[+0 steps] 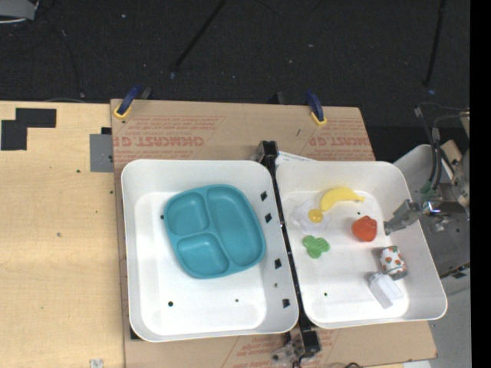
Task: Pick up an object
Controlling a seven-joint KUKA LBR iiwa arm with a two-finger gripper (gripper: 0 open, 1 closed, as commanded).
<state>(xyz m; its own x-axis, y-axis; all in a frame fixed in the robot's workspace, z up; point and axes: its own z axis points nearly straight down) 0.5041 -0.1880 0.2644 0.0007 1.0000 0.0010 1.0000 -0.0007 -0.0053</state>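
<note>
The right bin [418, 305] holds several small objects. A yellow banana [340, 198] lies toward the back with a small yellow piece [315, 215] beside it. Nearer the middle sit a green leafy toy [315, 245] and a red tomato-like toy [365, 228]. A small patterned can [392, 261] and a white object [384, 290] lie toward the front right. My gripper [399, 218] reaches in over the bin's right rim, just right of the red toy, and nothing shows in it.
In the left bin [146, 313] a teal divided plate [213, 230] lies flat. A black divider [281, 244] runs between the bins. Blue and yellow clamps [315, 107] hold the cardboard sheet at the back. Arm parts and cables crowd the right edge.
</note>
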